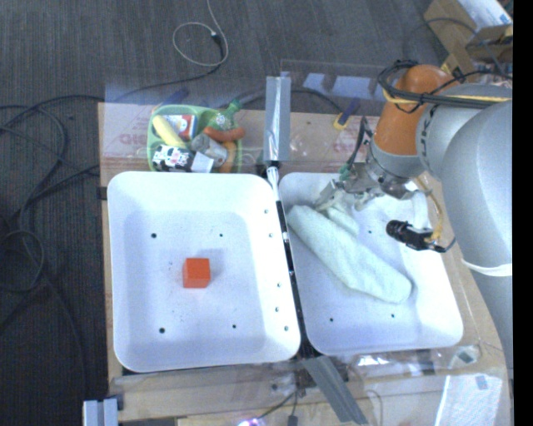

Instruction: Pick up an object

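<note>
Orange cube [196, 272] mid left bin [133, 200], well apart from arm. Cloth [350, 254] in right bin [433, 329], long axis far-left to near-right. Gripper [348, 192] at cloth's far-left end, touching or just above; jaw state: cannot tell.

Dark grey carpet [75, 50] surrounds the wooden bench [125, 133], with black cables [33, 125] trailing across it at the left and a thin looped wire [200, 42] lying near the top. A cardboard box [466, 25] sits in the upper right corner.
</note>
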Controlling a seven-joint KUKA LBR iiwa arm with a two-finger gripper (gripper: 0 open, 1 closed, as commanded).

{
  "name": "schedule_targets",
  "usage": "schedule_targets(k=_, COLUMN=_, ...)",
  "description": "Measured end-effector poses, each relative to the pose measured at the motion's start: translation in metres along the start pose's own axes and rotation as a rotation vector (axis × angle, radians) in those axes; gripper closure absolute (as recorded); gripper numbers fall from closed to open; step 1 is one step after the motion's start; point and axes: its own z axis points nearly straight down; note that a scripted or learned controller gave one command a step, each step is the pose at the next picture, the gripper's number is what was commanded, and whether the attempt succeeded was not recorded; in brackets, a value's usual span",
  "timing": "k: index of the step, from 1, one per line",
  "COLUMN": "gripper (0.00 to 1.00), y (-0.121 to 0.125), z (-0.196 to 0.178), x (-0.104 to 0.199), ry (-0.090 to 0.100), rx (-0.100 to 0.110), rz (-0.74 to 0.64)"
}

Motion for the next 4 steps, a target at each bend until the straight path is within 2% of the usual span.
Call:
schedule_targets(k=1, gripper=0.00, y=0.000, z=0.007, x=0.021, ry=-0.007, rx=0.003, rz=-0.097)
schedule_targets(k=2, gripper=1.00, y=0.001, z=0.001, x=0.024, ry=-0.002, rx=0.004, rz=-0.100)
schedule_targets(k=3, gripper=0.00, y=0.001, z=0.001, x=0.024, ry=-0.001, rx=0.004, rz=-0.100)
schedule_targets(k=4, gripper=1.00, y=0.000, z=-0.004, x=0.024, ry=0.002, rx=0.011, rz=-0.102)
